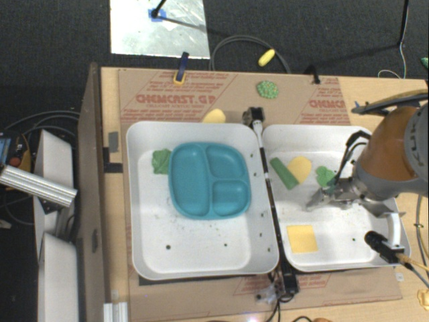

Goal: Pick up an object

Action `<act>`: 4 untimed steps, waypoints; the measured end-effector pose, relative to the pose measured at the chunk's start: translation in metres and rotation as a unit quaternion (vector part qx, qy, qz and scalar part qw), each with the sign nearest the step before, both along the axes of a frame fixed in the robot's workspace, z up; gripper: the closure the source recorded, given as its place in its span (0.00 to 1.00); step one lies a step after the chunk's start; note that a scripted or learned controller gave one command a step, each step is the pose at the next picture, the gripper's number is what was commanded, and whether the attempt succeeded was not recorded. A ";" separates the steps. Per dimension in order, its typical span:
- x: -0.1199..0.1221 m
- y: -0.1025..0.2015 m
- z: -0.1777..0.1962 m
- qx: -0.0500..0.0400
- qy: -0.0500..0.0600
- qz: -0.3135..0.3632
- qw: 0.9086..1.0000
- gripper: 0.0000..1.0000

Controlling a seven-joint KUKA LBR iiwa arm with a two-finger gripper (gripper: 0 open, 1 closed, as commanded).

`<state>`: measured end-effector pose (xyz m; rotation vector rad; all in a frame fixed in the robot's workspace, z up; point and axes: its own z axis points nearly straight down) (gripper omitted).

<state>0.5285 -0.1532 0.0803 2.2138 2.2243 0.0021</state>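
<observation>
This is a robotics lab or test cell, not a home; the surface (201, 92) is covered with a brown protective sheet printed with a maker's name, and two shallow white bins (144, 200) sit side by side on it, clipped together at their shared edge; dark carpet (53, 39) surrounds the surface, with loose black cables (234, 42) trailing past its far edge; an aluminium framing bar (37, 186) stands off its left edge; a grey industrial arm (395, 153) with an orange band reaches in from the right.

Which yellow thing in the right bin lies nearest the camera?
The flat yellow square, alone near the bin's front edge; the rounder yellow piece lies farther back beside the green stick.
</observation>
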 end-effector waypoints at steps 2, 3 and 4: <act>0.067 0.009 0.004 0.001 0.002 0.001 1.000 0.00; 0.131 -0.010 0.006 -0.001 -0.003 0.001 1.000 0.00; 0.097 0.027 0.011 0.001 0.002 0.001 1.000 0.00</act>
